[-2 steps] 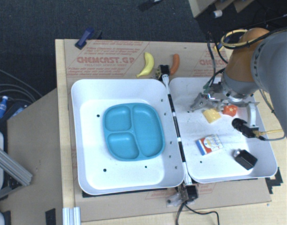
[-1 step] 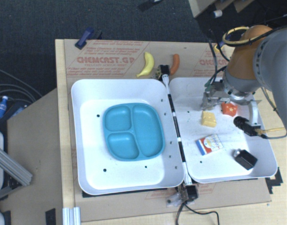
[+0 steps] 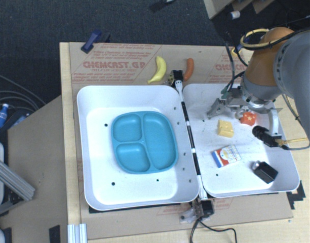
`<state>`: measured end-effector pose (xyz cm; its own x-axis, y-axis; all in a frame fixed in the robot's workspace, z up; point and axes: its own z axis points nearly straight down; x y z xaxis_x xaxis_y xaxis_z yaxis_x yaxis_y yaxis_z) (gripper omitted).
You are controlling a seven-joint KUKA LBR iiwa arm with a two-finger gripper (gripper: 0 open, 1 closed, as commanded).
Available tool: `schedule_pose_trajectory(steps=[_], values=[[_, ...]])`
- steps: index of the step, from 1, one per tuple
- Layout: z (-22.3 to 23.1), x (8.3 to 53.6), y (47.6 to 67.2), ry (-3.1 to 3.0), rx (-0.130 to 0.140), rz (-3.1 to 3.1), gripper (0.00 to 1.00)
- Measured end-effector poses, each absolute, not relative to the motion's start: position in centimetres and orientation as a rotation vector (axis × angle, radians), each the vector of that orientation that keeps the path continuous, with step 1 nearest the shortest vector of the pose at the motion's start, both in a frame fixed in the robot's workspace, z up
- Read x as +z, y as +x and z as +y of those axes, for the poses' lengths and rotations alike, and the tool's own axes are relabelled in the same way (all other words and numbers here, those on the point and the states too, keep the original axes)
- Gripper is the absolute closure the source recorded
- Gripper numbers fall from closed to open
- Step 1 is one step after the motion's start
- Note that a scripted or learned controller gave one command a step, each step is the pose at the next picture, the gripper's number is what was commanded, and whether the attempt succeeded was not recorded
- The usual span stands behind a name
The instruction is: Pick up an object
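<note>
Gripper [image 3: 244,110] hangs low in the right bin [image 3: 281,178], finger state unreadable, with a red object [image 3: 248,118] touching at four o'clock.

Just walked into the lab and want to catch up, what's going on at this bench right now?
A grey robot arm with an orange band reaches in over the right white bin, its gripper low by a small red-orange object. Near it lie a pale yellow wedge, a small red, white and blue carton and a black block. Nothing looks lifted yet. The left white bin holds a blue divided plate.
</note>
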<state>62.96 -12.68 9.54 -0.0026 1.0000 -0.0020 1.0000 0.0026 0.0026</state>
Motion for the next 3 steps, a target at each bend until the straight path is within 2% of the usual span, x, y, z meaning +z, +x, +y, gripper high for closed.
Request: schedule_pose_trajectory(steps=[1,2,3], values=[[-11.3,8.5,66.7,2.218,0.001,2.222,0.0],[-13.6,8.4,58.7,2.224,-0.002,2.222,0.0],[-13.5,9.4,58.8,2.223,0.0,2.221,1.0]])
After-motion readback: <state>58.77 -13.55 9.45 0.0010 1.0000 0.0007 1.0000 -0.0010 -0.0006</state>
